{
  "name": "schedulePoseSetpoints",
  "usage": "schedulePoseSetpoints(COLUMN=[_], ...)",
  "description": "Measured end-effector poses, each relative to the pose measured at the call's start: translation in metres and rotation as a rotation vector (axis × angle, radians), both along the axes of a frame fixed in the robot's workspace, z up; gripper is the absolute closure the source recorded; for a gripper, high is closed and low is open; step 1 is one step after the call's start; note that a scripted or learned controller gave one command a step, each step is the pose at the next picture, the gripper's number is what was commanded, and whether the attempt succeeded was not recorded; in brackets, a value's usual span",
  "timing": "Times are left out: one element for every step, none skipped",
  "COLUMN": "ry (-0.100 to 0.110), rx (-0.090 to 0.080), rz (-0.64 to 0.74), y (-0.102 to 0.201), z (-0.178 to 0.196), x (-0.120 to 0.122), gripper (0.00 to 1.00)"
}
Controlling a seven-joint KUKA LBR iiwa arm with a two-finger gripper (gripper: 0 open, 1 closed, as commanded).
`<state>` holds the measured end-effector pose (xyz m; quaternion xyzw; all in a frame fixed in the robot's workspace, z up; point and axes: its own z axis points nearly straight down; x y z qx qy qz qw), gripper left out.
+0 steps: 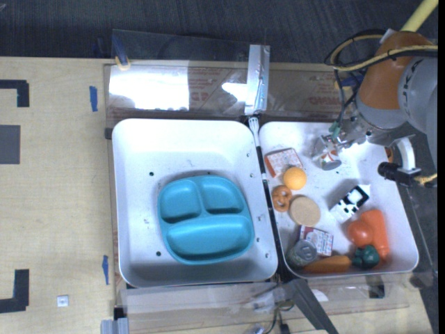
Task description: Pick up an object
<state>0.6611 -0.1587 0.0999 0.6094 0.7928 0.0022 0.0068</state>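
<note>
My gripper (327, 150) hangs over the far part of the right bin (407, 207), its metal tip just right of a red and white packet (281, 160). Nothing is seen held in it. Below it lie an orange ball (295, 178), a small brown ring (281, 197), a tan round disc (304, 210) and a black and white block (350, 199). Near the front of the bin are an orange toy vegetable (368, 228) with a green piece (366, 257), a carrot (330, 263), a grey can (302, 253) and a second small packet (320, 240).
The left bin (132, 186) holds a blue divided plate (205, 218). A clear plastic sheet (181, 82) stands behind the bins. The arm's orange band (386, 75) and cables (351, 51) sit over the right bin's far right corner.
</note>
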Motion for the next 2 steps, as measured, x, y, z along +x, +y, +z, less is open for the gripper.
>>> schedulePoseSetpoints(ry=[0.014, 0.0], rx=[0.003, 0.003], rz=[0.286, 0.295], y=[0.007, 0.109], z=[-0.003, 0.091], x=[-0.017, 0.009], gripper=[1.0, 1.0])
